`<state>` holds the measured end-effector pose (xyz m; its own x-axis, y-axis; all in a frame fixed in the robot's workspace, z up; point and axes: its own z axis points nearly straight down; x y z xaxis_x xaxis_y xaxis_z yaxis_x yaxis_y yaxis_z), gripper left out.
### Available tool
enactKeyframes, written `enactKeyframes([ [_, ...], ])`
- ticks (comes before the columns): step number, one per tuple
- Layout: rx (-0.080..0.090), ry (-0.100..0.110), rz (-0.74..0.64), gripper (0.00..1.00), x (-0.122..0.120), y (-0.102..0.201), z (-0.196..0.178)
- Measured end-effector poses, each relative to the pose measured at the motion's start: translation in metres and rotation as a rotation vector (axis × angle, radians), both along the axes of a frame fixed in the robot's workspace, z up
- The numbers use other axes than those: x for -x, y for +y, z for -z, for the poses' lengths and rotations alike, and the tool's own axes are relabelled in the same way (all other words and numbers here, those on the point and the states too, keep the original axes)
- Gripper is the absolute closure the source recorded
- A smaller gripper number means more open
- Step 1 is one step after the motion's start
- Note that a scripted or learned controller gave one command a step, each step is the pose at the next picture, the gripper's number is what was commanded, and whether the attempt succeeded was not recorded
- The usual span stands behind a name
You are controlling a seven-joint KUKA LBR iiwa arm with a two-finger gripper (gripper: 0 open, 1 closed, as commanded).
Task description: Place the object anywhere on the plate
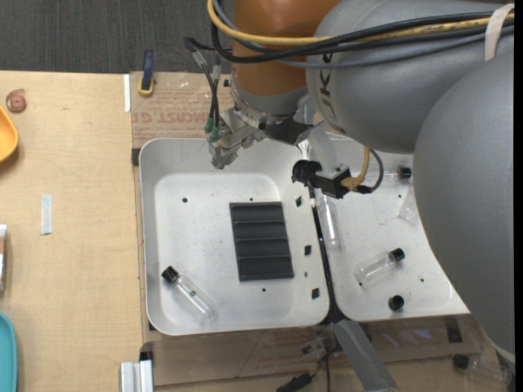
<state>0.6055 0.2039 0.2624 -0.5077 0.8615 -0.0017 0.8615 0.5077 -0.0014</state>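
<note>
1. Vial with a black cap [185, 289]: clear, lying on its side in the lower-left corner of the left bin [151, 243], its cap pointing to the upper left
2. Writing: a cardboard strip [176, 109] behind the left bin carries reddish print that runs upside down and is too blurred to read with confidence; dark lettering on the grey arm [409, 80] is cut off by the wrist, so only part of one letter shows
3. Black ribbed plate [261, 241] sits in the middle of the left bin, its long side running up and down the view; the vial lies apart from it, down and to the left, not touching it
4. Gripper [221, 155] hangs over the upper-left part of the left bin, close to the back rim; the vial is well apart from it, at the opposite, near end of the same bin, and the plate lies between the two, off to the right
5. Whether the gripper is open or closed cannot be told from this angle; nothing can be seen held in it, and it touches neither vial nor plate
6. Right bin [433, 296] holds a second clear vial [377, 267] on its side, a loose black cap [396, 303] just below it, and a third vial [328, 222] lying along the divider between the bins
7. Yellow cable [245, 35] loops round the orange band [274, 31] above the wrist
</note>
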Motion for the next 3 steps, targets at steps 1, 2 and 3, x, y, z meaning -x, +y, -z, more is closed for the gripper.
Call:
enactKeyframes([
  [1, 0.0, 0.001, -0.07, 1.0, 0.058, 0.002, -0.004],
  [2, -0.001, 0.001, -0.176, 1.0, 0.124, -0.003, -0.008],
  [3, 0.0, 0.002, -0.121, 1.0, 0.054, -0.006, 0.028],
])
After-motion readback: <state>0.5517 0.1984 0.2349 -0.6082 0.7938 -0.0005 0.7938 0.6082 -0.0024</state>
